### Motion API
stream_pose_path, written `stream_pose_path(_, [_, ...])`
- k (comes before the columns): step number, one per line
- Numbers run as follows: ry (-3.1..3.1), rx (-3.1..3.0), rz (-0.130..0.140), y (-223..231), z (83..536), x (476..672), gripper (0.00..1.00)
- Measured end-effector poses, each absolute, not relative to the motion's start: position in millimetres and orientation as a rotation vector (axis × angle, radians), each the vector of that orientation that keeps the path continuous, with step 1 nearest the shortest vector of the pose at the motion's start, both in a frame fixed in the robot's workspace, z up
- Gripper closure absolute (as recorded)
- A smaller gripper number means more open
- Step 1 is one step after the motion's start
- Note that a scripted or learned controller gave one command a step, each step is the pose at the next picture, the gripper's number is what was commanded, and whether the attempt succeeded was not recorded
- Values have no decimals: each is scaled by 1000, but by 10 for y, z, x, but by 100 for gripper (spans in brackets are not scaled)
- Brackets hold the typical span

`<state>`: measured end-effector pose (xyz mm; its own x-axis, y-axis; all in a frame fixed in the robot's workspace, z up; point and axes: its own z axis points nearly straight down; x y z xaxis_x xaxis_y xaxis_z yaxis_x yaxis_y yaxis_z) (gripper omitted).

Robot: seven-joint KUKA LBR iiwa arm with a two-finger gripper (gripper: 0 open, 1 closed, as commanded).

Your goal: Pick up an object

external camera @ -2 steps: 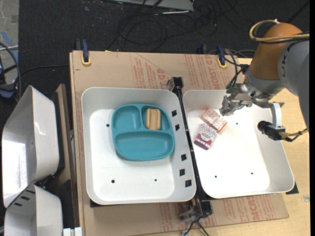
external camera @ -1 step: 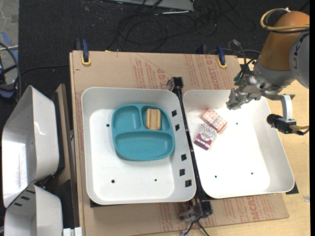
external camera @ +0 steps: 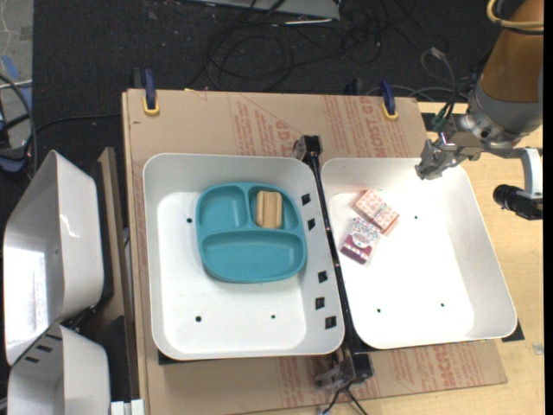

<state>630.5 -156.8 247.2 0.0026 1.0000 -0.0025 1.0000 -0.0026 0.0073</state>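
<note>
White bins: two shallow trays side by side on a brown cardboard sheet [external camera: 259,119], their inner rims meeting along a dark centre seam.
Left bin [external camera: 168,258]: holds a teal divided plate [external camera: 251,233] towards its upper middle; bare white floor runs along the lower edge and the left wall.
Plate contents: a tan wooden block [external camera: 270,209] upright in the plate's upper-right compartment; the other two compartments show bare teal.
Right bin [external camera: 449,275]: two small packets lie in the upper-left part, near the centre seam; the lower half and the right side are open floor.
Pink packet [external camera: 376,210]: patterned pink and white, tilted, well clear of the bin's top rim.
Purple packet [external camera: 360,239]: white and purple, just below the pink one, touching or nearly touching it; I cannot tell which.
Arm: grey with an orange band, entering from the upper right.
Gripper [external camera: 429,166]: over the top rim of the right bin, right of the packets and apart from both; nothing seen between its tips, and whether the claw is parted or closed cannot be told.
Clamps: two yellow-and-blue clips [external camera: 151,100] pin the cardboard's far edge.
Surround: dark floor with cables beyond the bench; more white bins stacked at far left [external camera: 47,240].
</note>
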Motion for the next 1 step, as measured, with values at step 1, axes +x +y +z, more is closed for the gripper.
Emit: stream_pose_path(1, [2220,2218,3,-1569,2615,6314,100])
